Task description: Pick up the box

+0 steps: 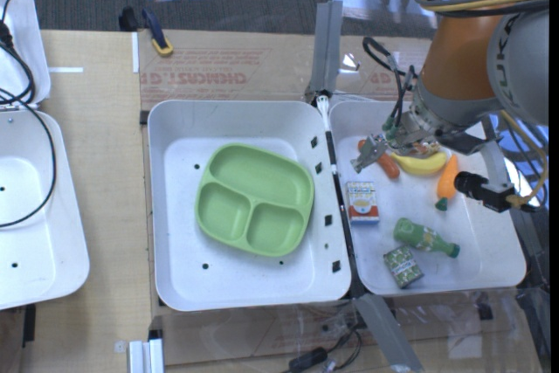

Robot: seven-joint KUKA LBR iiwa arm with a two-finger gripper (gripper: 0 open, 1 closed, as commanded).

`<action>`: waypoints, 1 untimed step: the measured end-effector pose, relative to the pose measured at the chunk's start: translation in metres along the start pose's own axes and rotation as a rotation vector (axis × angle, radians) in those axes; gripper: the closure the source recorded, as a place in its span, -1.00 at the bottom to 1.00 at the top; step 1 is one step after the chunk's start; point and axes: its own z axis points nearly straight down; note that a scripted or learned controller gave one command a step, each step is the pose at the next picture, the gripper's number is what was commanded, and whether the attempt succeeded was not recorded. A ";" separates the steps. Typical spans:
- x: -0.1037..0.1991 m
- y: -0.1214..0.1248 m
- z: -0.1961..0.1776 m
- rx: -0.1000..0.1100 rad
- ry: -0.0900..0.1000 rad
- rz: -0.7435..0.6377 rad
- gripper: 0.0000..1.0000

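While the grey arm with its glossy orange band is reaching in from the right, the hand is hanging low over the back left part of the right bin, close above the toy food there. Cannot tell how far the hand is open; cables and metal parts are crowding it, and nothing is visibly sitting between its fingers.

The box, a small flat carton with a white face, a red top strip and an orange picture, is lying in the right bin near its left wall, just in front of the hand and apart from it.

A smooth yellow banana is curving just beside the hand, with a small red-orange piece touching its left end. An orange carrot with a green tip is tilting to the banana's right. A shiny green bottle is lying on its side nearer the front, and a small green patterned packet is resting just in front of it.

In the left bin, a matte pale-green plate with three compartments and rounded corners is lying flat.

The bare worktop is showing printed red lettering behind the bins.
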 end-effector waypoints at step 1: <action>-0.075 0.032 -0.020 -0.002 -0.002 0.052 -1.00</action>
